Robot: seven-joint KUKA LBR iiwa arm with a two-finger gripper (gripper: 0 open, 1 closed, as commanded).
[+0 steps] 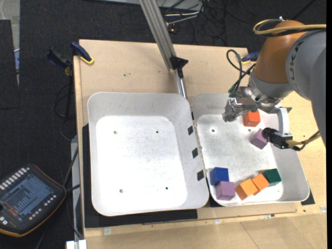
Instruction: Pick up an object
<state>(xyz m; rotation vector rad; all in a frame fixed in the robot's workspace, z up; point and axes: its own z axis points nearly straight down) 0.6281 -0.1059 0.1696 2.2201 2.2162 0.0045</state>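
Gripper over right bin, beside orange cube; grip state cannot be told. Purple cube near. No legible writing on pendant.

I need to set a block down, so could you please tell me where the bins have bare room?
The left bin floor is bare. In the right bin, bare floor lies between the gripper and the blue block. Crowded: the near edge, and by the orange block.
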